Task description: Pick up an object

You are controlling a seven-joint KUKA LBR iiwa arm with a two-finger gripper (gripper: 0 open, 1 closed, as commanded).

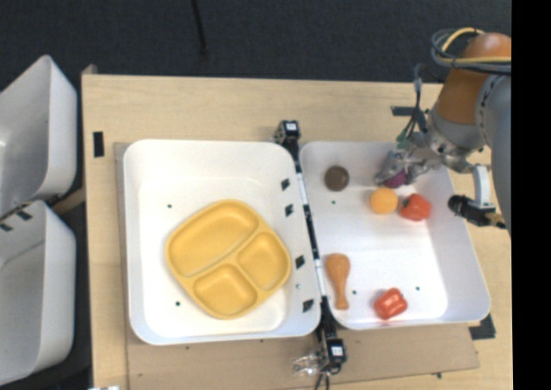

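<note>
Red pepper (391,303) & drumstick (337,277) at front of right bin (448,294); gripper (398,170) low at bin's back, fingers clenched on purple item (394,178). Orange (384,201), tomato (416,207) near.

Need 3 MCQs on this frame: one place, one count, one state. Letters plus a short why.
1. Where is the yellow divided tray?
A. left bin
B. right bin
C. on the bench outside the bins

2. How many red items lie in the right bin?
A. none
B. two
C. four

3. How does the toy drumstick sit?
A. standing upright
B. hanging from the tool
C. lying flat on the bin floor

Answers:
1 A: the tray rests on the floor of the left bin.
2 B: one red piece sits beside the orange ball, another near the front edge.
3 C: it lies lengthwise by the divider, far from the tool.
</note>
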